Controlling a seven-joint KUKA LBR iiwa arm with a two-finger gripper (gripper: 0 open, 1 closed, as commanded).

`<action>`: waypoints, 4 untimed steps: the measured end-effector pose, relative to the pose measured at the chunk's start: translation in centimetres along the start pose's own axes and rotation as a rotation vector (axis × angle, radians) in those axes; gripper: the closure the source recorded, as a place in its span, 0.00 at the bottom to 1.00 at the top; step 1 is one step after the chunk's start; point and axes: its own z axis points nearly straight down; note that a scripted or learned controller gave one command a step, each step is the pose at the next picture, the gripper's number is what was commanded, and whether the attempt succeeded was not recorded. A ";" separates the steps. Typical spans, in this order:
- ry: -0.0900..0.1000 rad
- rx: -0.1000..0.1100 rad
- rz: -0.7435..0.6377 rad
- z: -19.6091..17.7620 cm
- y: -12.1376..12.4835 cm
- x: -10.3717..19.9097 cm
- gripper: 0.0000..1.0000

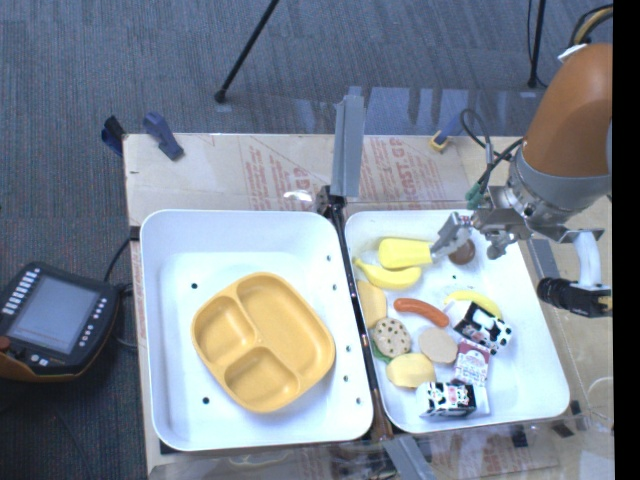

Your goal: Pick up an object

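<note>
The tool point(468, 236) hangs over the right bin point(545, 363), near its 12 o'clock edge. Its fingers look spread apart and nothing sits between them. A small brown round piece point(462, 253) lies just under it, and the yellow block point(402, 253) lies at 9 o'clock from the tool, very close. Further toward 6 o'clock I see a red sausage point(421, 311), a banana point(473, 299), a cookie point(391, 337) and small cow-print cartons point(450, 398). The left bin point(170, 258) holds a yellow divided plate point(262, 340). A teach pendant point(52, 318) rests beside the tabletop point(230, 168) at 9 o'clock.
</note>
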 end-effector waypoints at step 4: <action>-0.001 -0.005 -0.280 9.6 2.3 -5.6 0.00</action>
